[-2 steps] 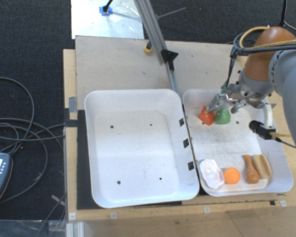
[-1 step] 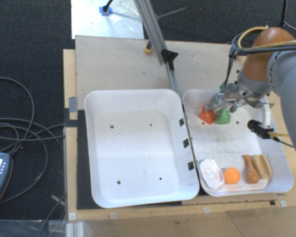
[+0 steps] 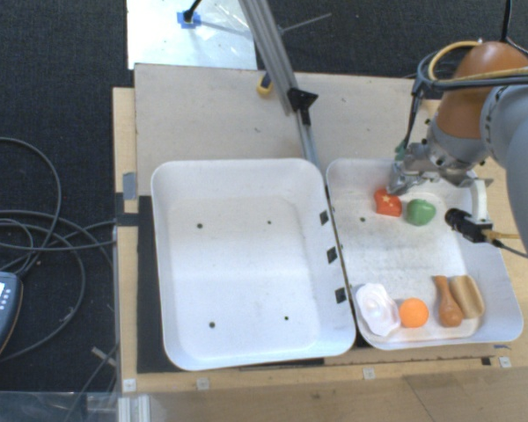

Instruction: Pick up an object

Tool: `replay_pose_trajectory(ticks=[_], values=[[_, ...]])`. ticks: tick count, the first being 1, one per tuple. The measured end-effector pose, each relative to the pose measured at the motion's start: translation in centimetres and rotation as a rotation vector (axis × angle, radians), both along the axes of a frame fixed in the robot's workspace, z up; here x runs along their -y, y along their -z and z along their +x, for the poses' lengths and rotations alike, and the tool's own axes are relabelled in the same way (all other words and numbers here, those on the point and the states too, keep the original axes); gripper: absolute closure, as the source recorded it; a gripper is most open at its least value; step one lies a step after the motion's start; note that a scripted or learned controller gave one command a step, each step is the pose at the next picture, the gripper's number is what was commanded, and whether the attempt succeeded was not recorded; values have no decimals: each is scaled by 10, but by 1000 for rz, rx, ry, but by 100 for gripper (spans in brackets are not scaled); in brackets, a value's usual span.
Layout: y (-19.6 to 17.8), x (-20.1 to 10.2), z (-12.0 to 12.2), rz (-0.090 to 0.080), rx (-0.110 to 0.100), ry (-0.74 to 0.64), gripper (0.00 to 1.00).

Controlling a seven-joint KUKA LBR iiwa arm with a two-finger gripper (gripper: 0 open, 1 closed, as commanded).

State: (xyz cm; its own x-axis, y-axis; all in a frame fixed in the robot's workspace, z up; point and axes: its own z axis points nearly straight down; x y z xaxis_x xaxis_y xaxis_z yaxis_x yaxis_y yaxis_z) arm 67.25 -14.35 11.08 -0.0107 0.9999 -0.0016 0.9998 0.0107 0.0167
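Near the back of the right bin [image 3: 502,319], a small red piece [image 3: 387,204] and a green round piece [image 3: 420,211] lie side by side. My gripper [image 3: 403,181] hangs just above and behind them, closest to the red piece, with nothing seen between its fingers. Along the bin's front edge lie a white lumpy object [image 3: 376,309], an orange ball [image 3: 414,313], a brown drumstick-shaped piece [image 3: 447,301] and a tan bun-like piece [image 3: 467,294].
The left bin [image 3: 172,178] sits beside the right one, their walls meeting at a divider with black clips [image 3: 332,255]. A grey pole [image 3: 277,55] slants across the back of the bench. The arm's grey body [image 3: 519,130] covers the right bin's far right corner.
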Motion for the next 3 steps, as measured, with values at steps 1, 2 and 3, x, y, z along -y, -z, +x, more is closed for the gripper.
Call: replay_pose_trajectory(ticks=[1, 2, 3], values=[[-57, 10, 5, -1, -8, 5, 100], [-107, 10, 7, 0, -8, 5, 100], [-102, -45, -15, 3, -16, 1, 100]])
